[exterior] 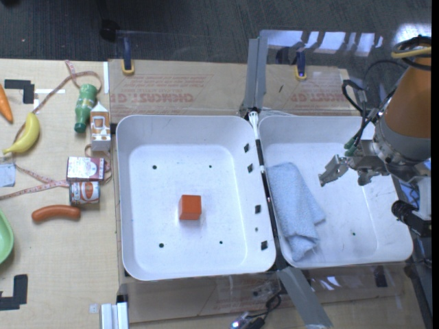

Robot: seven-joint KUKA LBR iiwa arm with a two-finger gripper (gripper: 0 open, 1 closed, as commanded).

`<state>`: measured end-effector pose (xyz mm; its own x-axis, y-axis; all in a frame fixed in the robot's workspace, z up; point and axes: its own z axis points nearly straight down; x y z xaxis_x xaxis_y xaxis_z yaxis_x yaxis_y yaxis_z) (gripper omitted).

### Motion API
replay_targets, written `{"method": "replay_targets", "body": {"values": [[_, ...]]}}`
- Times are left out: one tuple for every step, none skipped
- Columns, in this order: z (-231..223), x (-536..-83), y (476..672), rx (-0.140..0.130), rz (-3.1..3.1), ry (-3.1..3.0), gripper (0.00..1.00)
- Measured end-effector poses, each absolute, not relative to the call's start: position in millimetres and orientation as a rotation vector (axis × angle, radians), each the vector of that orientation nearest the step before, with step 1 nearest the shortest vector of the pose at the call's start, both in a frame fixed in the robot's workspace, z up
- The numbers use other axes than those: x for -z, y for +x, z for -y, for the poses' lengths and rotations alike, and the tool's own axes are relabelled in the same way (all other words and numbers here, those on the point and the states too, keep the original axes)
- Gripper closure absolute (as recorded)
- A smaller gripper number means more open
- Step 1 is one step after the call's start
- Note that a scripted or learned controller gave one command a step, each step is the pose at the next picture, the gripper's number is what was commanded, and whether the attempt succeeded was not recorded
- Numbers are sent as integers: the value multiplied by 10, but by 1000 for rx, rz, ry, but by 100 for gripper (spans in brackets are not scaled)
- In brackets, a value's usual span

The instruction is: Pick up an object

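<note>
Gripper [346, 171] hangs over the right bin [384, 252], right of the folded light blue towel [295, 208], nothing between its fingers; whether they are apart or together can't be told from this angle. Arm reaches in from the right, orange band [413, 101] above the wrist, black cables looping beside it. Towel lies along the right bin's left side, close to the divider between bins. Orange cube [191, 207] sits alone near the middle of the left bin [137, 184], well apart from the gripper. Left of the bins on the bench: banana [25, 134], carrot [5, 105], green bottle [85, 105], small carton [100, 130], small box [86, 168], can [85, 192] on its side, hot dog sausage [56, 214], green plate [4, 237] at the edge.
</note>
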<state>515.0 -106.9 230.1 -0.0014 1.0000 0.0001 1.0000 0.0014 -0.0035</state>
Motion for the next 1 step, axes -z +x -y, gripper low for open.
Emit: {"method": "replay_targets", "body": {"values": [[1271,-2583,4777,-4,1609,-2698,0]]}}
